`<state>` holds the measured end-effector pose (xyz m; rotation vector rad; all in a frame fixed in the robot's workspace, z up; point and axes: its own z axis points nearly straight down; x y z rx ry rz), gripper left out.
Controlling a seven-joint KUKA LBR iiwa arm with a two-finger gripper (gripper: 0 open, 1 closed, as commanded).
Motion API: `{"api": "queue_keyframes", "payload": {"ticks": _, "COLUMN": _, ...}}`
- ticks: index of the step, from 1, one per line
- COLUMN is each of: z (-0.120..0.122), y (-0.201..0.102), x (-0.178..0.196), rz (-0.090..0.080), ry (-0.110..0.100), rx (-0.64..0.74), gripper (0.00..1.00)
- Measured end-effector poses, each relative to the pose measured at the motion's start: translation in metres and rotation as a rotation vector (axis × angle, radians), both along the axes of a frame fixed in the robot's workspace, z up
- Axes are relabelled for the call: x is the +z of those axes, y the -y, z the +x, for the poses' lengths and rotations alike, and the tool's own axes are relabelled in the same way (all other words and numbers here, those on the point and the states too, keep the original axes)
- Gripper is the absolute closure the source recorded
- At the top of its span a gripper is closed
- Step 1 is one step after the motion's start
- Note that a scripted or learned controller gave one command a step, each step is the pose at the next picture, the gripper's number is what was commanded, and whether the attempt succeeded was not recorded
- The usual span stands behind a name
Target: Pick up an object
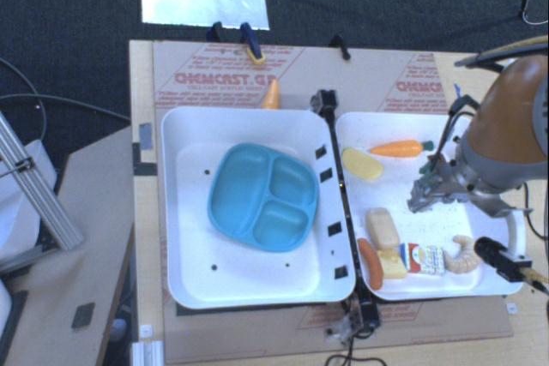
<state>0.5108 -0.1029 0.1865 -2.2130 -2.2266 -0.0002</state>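
Hand [426,195] hovers low over right bin [403,126], mid-bin; finger state cannot tell, nothing visibly held. Right bin: orange carrot [396,149] far, smooth yellow lemon-like piece [362,164] far left, tan bread loaf [383,228], red sausage [371,263], small carton [422,258] with unreadable print, pale shrimp [464,255] near edge. Left bin [184,270]: blue divided plastic tray [263,196]. Surface [214,73] board reads "CHEMCAST GP".

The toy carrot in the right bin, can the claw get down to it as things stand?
Probably yes. The carrot lies alone on bare bin floor near the far wall, nothing on top, and the claw hovers just nearside of it.
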Motion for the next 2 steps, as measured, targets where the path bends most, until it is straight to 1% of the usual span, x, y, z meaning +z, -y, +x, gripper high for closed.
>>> {"api": "queue_keyframes", "payload": {"ticks": 1, "z": -0.024, "y": 0.013, "x": -0.016, "rz": -0.001, "ry": 0.002, "rx": -0.005, "gripper": 1.00}}
{"api": "queue_keyframes", "payload": {"ticks": 2, "z": -0.024, "y": 0.019, "x": -0.066, "rz": -0.001, "ry": 0.001, "rx": -0.005, "gripper": 1.00}}
